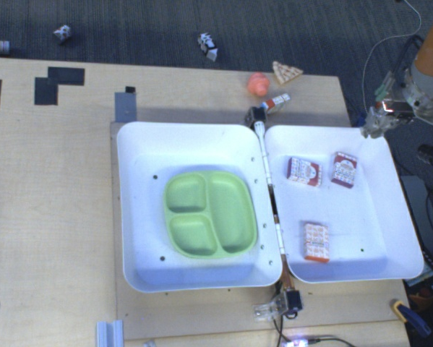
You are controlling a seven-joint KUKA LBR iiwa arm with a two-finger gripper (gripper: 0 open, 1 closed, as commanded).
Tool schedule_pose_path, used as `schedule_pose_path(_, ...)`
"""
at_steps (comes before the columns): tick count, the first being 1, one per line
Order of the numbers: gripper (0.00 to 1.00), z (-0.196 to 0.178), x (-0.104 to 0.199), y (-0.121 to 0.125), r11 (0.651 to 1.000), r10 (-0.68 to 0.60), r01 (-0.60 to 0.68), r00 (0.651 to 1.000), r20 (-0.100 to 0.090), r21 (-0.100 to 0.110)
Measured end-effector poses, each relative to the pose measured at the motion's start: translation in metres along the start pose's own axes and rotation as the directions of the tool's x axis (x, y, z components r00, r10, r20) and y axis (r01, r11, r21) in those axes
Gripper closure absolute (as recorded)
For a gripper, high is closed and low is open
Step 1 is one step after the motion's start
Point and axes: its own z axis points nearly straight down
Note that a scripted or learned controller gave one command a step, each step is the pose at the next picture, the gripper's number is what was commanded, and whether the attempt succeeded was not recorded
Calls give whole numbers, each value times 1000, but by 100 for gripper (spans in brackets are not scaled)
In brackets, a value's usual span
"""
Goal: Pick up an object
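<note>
Pincer (pixel 375 125), grip state unreadable, hovers at the right bin's (pixel 404 215) far right corner. Nearest packet (pixel 344 170) lies just leftward and nearer the camera, long axis roughly upright in view.

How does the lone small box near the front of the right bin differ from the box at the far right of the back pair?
The front box lies apart from the others, nearer the bin's near wall; the back right box sits close beside a third box. The front box looks paler with an orange-red tint; the back right box is darker red. Both are small, lie flat in the right bin, and lie apart from the claw.
</note>
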Motion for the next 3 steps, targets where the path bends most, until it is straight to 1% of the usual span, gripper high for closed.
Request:
schedule_pose_path(1, 100, -35, 47, -123, 1000, 2, -2, 1000, -3, 6)
schedule_pose_path(2, 100, -52, 98, -182, 1000, 0, 0, 1000, -3, 7)
schedule_pose_path(3, 100, -39, 140, -182, 1000, 0, 0, 1000, -4, 7)
